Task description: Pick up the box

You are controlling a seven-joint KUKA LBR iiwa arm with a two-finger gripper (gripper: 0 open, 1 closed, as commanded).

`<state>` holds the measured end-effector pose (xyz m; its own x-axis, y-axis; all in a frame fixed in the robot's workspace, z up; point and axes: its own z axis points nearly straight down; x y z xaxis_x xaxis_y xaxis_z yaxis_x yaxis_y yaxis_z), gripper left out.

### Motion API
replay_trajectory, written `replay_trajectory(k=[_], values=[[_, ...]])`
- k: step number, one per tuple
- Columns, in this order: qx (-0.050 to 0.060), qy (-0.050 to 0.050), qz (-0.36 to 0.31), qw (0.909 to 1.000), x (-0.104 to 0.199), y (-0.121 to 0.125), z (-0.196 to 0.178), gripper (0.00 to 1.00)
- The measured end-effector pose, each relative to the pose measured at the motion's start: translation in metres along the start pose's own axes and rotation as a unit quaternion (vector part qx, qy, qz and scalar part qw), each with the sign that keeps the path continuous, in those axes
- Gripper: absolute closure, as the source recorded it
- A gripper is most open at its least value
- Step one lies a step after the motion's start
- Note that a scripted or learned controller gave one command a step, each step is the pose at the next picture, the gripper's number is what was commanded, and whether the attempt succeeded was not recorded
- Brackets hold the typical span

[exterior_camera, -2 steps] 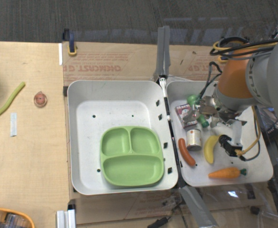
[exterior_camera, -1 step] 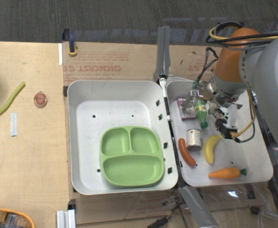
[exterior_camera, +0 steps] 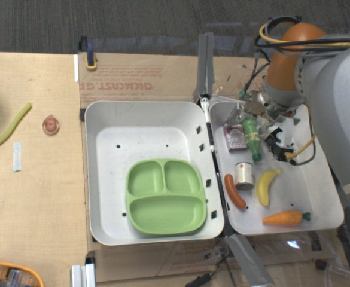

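Box long axis near-far.

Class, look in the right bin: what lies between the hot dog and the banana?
In the camera view, a small metal can lies between the hot dog and the banana, nearer their upper ends.

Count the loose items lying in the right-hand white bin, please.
6: a pinkish box and green bottle near the gripper, a small silver can, a red sausage, a yellow banana, an orange carrot. The arm may hide more.
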<state>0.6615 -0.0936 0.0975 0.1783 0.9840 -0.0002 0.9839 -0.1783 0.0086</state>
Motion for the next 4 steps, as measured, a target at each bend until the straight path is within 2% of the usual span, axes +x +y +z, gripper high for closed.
replay_trajectory(k=[2, 3, 4], values=[[-0.001, 0.001, -0.071, 0.9975, -0.012, -0.061, -0.001, 0.0], [-0.002, 0.0, -0.184, 0.983, -0.027, -0.114, -0.001, 0.0], [-0.004, 0.001, -0.1, 0.995, -0.031, -0.147, -0.001, 0.0]])
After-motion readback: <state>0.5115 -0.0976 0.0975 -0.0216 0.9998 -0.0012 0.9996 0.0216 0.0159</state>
